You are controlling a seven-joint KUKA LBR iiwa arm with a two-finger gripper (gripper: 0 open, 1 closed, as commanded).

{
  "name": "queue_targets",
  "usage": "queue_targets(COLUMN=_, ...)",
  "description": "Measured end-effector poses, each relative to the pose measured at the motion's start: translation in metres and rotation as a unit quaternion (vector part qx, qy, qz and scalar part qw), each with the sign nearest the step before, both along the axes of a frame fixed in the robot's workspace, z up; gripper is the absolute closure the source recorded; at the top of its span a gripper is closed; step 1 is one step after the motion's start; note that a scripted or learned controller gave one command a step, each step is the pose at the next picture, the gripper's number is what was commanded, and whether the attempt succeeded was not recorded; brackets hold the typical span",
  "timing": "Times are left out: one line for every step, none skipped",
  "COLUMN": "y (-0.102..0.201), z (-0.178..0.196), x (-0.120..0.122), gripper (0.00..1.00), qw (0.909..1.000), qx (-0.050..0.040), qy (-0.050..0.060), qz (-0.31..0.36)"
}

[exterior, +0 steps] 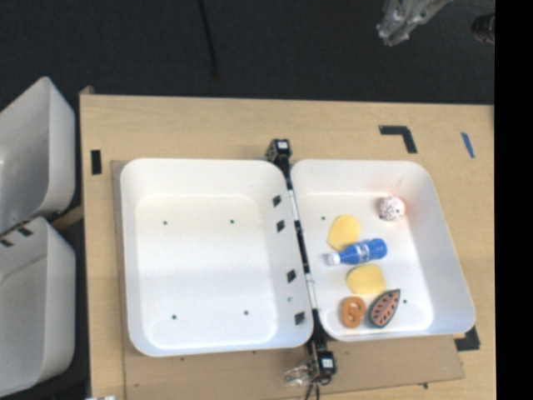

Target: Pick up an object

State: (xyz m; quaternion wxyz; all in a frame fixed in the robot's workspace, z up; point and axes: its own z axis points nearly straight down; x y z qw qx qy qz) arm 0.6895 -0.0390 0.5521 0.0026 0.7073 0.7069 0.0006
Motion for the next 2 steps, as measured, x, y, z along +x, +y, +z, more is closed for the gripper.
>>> queue_targets(y=0.028, z=-0.120, x=-0.013, gripper=1.00, qw=1.0000, qx=0.0011, qy=0.008, qz=0.002)
queue_targets(y=0.027, z=-0.097, x=0.001, gripper=1.00, qw=1.0000, qx=0.0011, qy=0.000, qz=0.003)
